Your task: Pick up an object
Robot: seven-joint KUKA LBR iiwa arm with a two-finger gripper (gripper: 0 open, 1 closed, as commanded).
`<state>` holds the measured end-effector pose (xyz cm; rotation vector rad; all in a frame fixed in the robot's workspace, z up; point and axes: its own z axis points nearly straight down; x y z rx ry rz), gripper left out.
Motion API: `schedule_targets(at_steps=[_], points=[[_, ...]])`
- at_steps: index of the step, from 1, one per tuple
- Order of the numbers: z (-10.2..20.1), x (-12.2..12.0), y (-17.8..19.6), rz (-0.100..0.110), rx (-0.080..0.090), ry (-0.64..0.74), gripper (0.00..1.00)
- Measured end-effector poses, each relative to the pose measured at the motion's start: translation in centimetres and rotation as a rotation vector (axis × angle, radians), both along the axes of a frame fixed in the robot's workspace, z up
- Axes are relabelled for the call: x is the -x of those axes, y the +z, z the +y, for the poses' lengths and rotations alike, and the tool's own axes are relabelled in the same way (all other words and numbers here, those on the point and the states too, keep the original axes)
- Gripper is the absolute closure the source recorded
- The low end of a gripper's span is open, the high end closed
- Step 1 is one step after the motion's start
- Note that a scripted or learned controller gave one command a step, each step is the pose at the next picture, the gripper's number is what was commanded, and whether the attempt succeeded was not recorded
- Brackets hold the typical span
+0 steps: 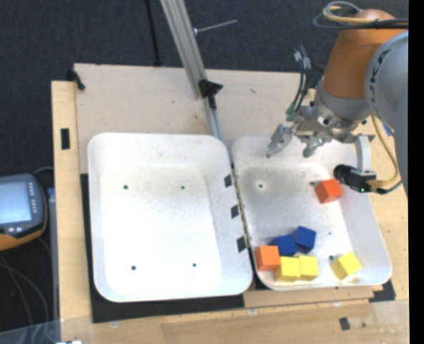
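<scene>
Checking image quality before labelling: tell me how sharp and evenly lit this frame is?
Camera view: soft and slightly grainy overall; the blocks, like the orange block, have fuzzy edges. The gripper is blurred, its jaws hard to make out. Lighting is even, with the right bin bright but not glaring, and shadows faint.

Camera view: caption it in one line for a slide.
Open end effector poised over the right bin, nothing between its fingers; orange, blue and yellow blocks lie below.
</scene>
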<state>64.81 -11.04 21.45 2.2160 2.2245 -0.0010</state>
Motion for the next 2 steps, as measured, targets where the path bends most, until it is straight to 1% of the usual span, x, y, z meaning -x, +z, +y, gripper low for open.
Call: schedule_targets(at_steps=[1,2], points=[[-4.1,6.9,-4.1,0.007,0.0,-0.01,0.0],[-8.5,5.0,-2.6,-0.003,0.002,-0.007,0.0]])
